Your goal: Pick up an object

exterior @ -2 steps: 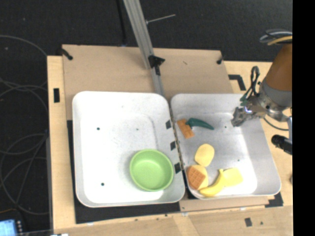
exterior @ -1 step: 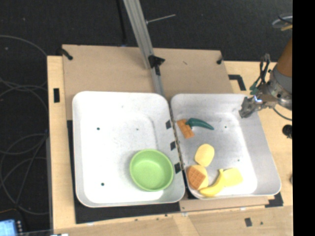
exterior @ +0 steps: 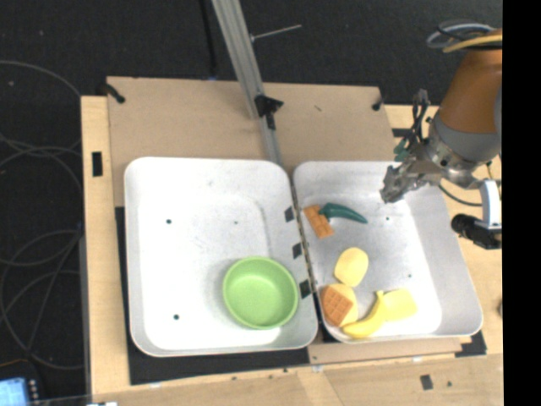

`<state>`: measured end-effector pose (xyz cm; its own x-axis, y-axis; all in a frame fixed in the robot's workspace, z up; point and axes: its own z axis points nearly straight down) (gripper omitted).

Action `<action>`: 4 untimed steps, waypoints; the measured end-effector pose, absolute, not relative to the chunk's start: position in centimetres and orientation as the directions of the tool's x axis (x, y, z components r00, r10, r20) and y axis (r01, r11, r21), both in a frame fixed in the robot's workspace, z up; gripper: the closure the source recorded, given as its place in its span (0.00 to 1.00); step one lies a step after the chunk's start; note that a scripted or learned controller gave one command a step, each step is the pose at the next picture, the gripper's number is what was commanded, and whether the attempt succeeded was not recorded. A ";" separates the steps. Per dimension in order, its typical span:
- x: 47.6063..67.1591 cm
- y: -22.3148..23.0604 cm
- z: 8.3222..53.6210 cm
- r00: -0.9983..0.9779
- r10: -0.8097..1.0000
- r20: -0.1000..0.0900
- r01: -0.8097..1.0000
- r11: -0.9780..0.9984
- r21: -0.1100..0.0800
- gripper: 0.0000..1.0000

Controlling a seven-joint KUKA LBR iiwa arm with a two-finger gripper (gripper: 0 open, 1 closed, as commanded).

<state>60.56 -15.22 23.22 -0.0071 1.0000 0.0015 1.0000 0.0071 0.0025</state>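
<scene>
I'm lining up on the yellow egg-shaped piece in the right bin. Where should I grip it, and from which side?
Take the yellow egg-shaped piece across its narrower middle, coming straight down from above. It lies alone on the right bin floor, apart from the waffle and banana below it, so both flanks look open. Its rounded surface may slip, so centre the end effector carefully.

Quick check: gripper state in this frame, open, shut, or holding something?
Gripper: cannot be told; it hangs over the right bin, apart from the objects.
</scene>
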 end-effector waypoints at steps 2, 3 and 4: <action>60.3 -4.5 24.1 -0.009 1.000 0.002 1.000 0.009 0.004 1.00; 59.5 1.0 24.6 -0.009 1.000 0.003 1.000 0.009 0.001 1.00; 59.7 7.0 25.3 -0.009 1.000 0.003 1.000 0.009 0.001 1.00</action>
